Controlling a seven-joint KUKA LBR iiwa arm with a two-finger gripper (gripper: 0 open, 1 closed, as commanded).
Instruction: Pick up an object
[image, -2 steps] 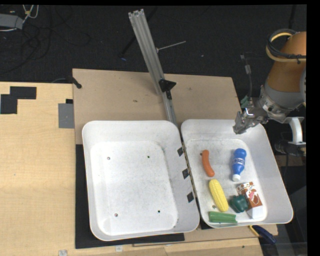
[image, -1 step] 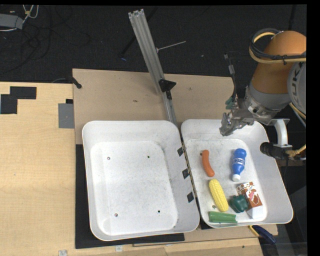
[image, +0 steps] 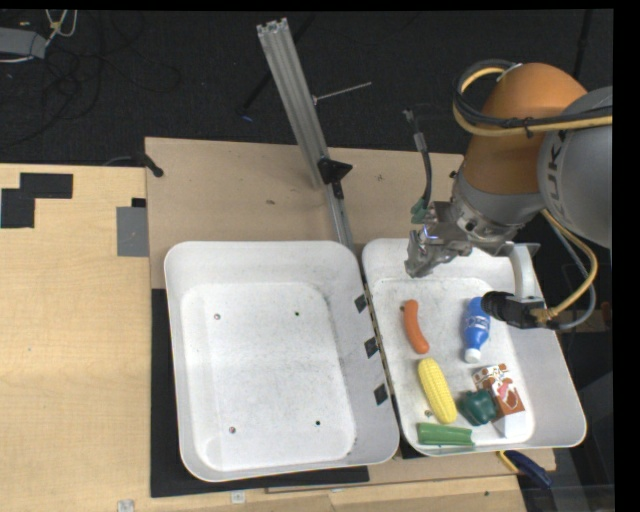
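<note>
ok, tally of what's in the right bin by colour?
Orange: 1, sausage
Yellow: 1, corn
Blue and white: 1, bottle
Green: 2, stick and dark green lump
Red, brown and white: 1, packet
Total: 6

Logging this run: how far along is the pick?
Nothing looks picked yet. The orange sausage, corn cob, blue bottle and green piece all lie in the right bin. The pincer hangs above that bin's far end, nothing visible between its fingers. Descent, grasp and lift remain.
</note>
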